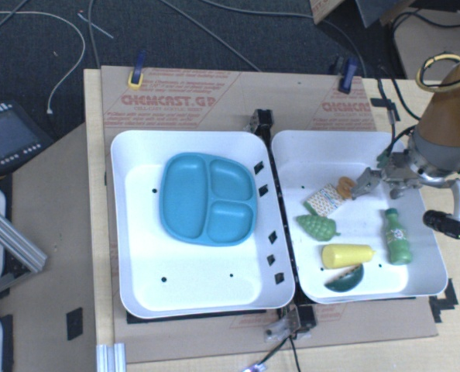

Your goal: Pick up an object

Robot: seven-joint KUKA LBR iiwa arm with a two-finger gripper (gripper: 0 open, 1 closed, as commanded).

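The right bin [307,157] holds several small items. They are a brown piece [345,186], a pale checkered packet [324,201], a knobbly green toy [317,225], a yellow block [346,255], a dark teal curved piece [344,279] and a green bottle [397,239] lying on its side. My gripper [377,183] hangs over the right bin's upper right part, just right of the brown piece and above the bottle. Nothing shows between its tips. The grey arm with its orange band [447,115] comes in from the right.
A blue divided plate [209,198] lies in the left bin [137,231]. A black divider with clips [267,208] separates the two bins. Blue clamps [138,76] sit on the bench's far edge, with cables on the floor beyond.
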